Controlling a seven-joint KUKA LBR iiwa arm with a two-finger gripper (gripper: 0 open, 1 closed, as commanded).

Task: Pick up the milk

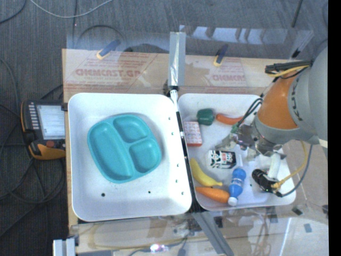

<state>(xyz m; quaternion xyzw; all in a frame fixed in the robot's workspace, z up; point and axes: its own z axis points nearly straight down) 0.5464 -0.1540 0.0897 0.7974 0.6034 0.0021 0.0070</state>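
Camera view from above gives us two white bins side by side, and the arm (298, 103) — grey with its orange band — reaches in from three o'clock over the right bin (290, 199). We see the gripper (246, 141) hanging low above that bin's middle, but its tip is a tangle of dark metal and cable, so we cannot tell how it stands or whether it has hold of anything.

The milk (221, 159) — a small white carton with black patches — lies on the bin floor just beside the gripper, at about seven o'clock from it. We cannot tell whether the two touch.

Around the carton we find:
- a yellow banana (204, 175) at seven o'clock from it, near
- an orange carrot (212, 194) beyond the banana, by the near wall
- a blue and white bottle (236, 184) at five o'clock, tilted
- a red and white packet (192, 133) at ten o'clock, against the left wall
- a green block (205, 116) at eleven o'clock, with a second carrot (229, 119) just beside it

The left bin (85, 196) holds a teal divided tray (125, 147), well apart from the arm
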